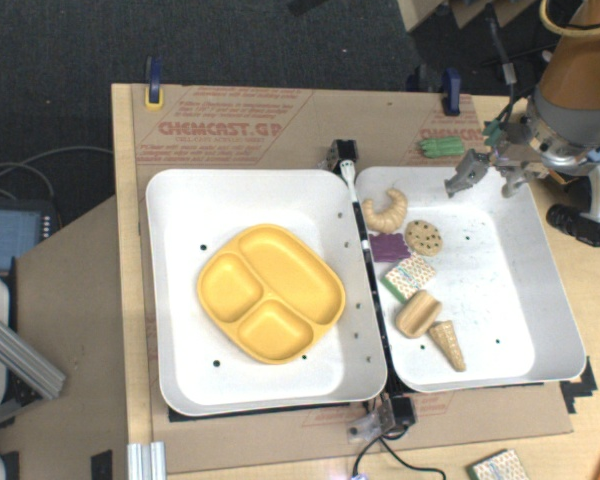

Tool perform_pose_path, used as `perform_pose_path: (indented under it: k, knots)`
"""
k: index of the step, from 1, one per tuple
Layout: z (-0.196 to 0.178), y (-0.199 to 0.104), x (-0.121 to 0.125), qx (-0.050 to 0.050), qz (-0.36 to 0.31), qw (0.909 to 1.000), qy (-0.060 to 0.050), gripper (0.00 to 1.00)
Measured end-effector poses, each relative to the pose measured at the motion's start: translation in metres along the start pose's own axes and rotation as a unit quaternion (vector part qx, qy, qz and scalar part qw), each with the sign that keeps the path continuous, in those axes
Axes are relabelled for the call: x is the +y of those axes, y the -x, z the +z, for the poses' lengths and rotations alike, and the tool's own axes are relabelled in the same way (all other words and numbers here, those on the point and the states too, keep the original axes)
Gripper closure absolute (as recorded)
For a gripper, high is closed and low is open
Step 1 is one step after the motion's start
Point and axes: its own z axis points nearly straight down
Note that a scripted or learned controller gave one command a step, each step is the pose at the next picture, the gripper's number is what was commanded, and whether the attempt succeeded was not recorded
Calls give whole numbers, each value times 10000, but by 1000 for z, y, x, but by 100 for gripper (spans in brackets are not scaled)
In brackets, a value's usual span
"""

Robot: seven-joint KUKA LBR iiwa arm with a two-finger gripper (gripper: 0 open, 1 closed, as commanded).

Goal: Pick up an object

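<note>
Yellow tray [270,290] in L bin; snacks crowd R bin w/ tool [487,176].

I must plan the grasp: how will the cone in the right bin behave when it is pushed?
The cone lies on its side, so it would probably roll in a curve. It looks small, likely light. It nearly touches the bread roll, which may get nudged.

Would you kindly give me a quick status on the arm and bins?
Gripper above right bin's far edge, nothing between fingers. Croissant, cookie, cone lying untouched. Yellow tray in left bin.
</note>
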Motion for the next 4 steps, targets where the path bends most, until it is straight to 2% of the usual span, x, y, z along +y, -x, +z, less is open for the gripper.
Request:
perform_pose_path:
  k: [1,2,3,4]
  knots:
    - [136,-45,-4,13,-15,10000,-24,0]
    - [116,-42,0,-10,-3,10000,43,100]
    - [81,-53,-34,9,4,10000,-11,100]
    - [83,-53,-33,6,2,10000,-8,0]
